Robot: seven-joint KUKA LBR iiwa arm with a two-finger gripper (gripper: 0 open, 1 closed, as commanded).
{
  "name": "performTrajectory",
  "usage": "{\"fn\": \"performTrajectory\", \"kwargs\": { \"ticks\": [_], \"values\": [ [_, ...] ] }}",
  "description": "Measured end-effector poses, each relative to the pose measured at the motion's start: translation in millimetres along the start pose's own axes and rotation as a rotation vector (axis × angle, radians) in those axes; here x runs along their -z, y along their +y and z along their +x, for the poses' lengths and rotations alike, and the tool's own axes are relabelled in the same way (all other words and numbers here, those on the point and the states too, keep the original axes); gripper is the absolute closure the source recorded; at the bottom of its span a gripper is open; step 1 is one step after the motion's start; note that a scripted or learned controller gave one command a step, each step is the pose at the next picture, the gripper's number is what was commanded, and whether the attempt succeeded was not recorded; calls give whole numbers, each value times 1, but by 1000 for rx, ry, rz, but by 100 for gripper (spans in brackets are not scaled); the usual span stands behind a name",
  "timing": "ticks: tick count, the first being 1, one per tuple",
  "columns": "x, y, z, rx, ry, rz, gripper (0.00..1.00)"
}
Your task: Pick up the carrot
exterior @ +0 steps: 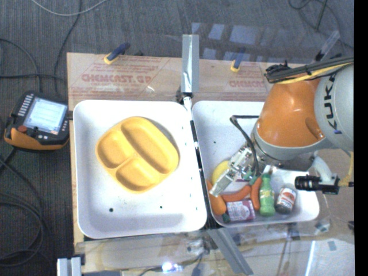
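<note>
The carrot [217, 203], bright orange, lies at the front left corner of the right bin [218, 125]. A reddish sausage [236, 195] lies against it and hides part of it. My gripper [231, 174] hangs low over the bin's left front part. It is just above the carrot and overlaps a yellow lemon [220, 169]. Nothing shows as held by it. The orange wrist band [287, 119] hides the middle of the bin behind it.
Crowded along the right bin's front wall are an orange-red stick [255, 194], a green bottle [266, 195], a small can [286, 200] and a purple packet [240, 210]. The left bin [92, 211] holds a yellow divided plate [138, 153]. A teach pendant [37, 122] lies at far left.
</note>
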State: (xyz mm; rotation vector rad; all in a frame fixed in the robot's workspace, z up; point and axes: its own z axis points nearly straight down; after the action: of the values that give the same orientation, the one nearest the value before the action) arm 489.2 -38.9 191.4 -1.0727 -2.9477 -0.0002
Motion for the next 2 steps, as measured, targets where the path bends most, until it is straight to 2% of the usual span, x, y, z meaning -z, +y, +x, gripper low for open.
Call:
{"fn": "performTrajectory", "kwargs": {
  "ticks": [1, 2],
  "values": [
    [-90, -43, -31, 21, -2, -1, 0],
    [-84, -42, -31, 21, 3, -2, 100]
  ]
}}
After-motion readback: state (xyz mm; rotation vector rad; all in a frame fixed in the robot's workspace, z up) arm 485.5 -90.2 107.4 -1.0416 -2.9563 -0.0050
